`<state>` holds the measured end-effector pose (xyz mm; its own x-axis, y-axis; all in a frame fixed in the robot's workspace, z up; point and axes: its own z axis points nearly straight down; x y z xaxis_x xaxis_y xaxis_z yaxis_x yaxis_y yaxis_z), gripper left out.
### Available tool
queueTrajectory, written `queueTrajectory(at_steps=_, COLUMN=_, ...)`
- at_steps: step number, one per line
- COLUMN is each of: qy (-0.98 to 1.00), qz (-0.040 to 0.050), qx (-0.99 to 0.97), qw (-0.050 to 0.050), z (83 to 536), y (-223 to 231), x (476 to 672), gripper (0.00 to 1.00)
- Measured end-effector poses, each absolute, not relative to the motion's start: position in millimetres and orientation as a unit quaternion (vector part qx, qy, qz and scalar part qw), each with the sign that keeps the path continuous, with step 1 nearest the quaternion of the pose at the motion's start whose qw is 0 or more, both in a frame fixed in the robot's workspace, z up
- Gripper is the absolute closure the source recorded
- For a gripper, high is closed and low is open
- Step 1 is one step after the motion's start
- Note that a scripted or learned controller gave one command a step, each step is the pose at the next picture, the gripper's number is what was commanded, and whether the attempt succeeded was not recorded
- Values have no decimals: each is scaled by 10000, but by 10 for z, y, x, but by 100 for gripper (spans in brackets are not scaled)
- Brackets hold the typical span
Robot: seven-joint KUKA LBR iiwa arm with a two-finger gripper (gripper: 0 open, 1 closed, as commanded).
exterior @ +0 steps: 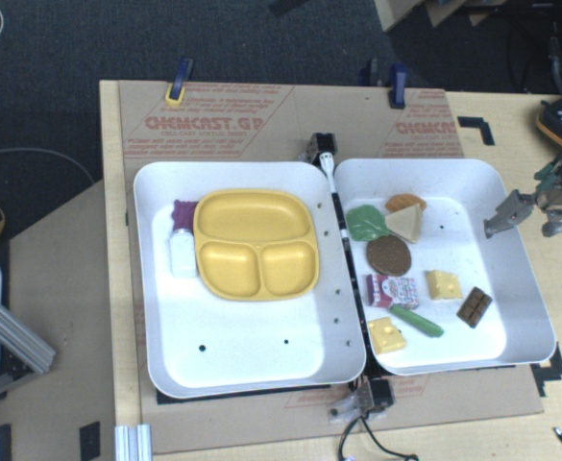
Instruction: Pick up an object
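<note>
The gripper (514, 214) hangs over the right bin's (511, 286) edge, I cannot tell its grip, and the tightly packed toy food (396, 257) could make it miss.

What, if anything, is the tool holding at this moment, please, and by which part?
Nothing is held. The tool sits at the right bin's right rim, apart from the food pieces; nothing shows between its fingers.
</note>
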<state>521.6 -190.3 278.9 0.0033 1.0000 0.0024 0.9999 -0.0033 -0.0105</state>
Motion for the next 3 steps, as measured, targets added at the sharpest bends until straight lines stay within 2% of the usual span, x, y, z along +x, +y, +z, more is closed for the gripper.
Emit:
queueTrajectory(at_steps=1, qy=-7071, qz=0, qx=-7071, qw=-3, z=2844, y=-1899, x=5236, gripper=0)
queueTrajectory(at_steps=3, qy=-7071, qz=16, qx=-7071, qw=35, z=1605, y=-1854, x=5302, gripper=0)
